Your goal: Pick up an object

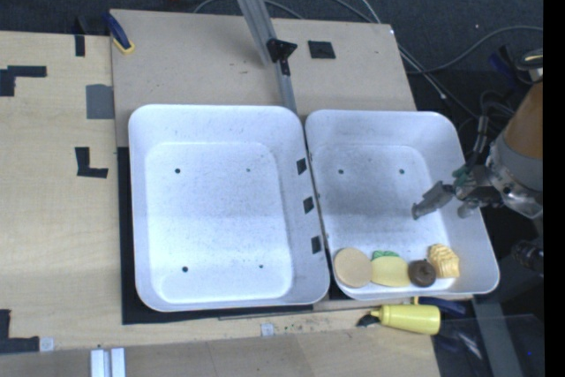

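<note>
The grey two-finger gripper [430,203] hangs above the right white bin [322,190]; whether it is parted cannot be told. The small yellow ridged toy [444,260] lies in the near corner, probably light and stiff; grasping across its sides looks best.

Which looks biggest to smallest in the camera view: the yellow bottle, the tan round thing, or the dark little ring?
1. Yellow bottle, lying outside the right bin.
2. Tan round piece, in the bin's near corner.
3. Dark ring, clearly smallest.

All lie about equally near the camera.
</note>
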`<state>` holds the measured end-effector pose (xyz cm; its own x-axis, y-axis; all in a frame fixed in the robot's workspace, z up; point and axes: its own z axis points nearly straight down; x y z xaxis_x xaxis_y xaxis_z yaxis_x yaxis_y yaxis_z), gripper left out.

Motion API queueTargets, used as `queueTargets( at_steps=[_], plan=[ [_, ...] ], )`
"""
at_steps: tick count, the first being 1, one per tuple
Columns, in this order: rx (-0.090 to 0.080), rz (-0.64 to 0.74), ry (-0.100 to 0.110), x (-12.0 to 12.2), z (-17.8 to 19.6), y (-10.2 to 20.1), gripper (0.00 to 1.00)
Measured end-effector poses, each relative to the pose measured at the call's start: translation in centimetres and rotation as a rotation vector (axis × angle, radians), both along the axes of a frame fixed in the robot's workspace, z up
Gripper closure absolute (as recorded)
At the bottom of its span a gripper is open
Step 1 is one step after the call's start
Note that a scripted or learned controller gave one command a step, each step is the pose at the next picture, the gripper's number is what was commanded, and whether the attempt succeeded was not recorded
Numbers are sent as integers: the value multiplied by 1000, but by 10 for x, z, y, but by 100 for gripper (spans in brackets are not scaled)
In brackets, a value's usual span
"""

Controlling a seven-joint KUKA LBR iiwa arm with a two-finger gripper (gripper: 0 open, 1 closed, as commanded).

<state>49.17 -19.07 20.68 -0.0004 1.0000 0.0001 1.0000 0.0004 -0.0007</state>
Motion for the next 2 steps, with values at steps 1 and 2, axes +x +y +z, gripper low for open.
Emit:
queueTargets(
  at_steps=[1, 2],
  plan=[
    [0, 1, 0, 129, 21, -26, 0],
    [-1, 1, 0, 129, 31, -26, 100]
  ],
)
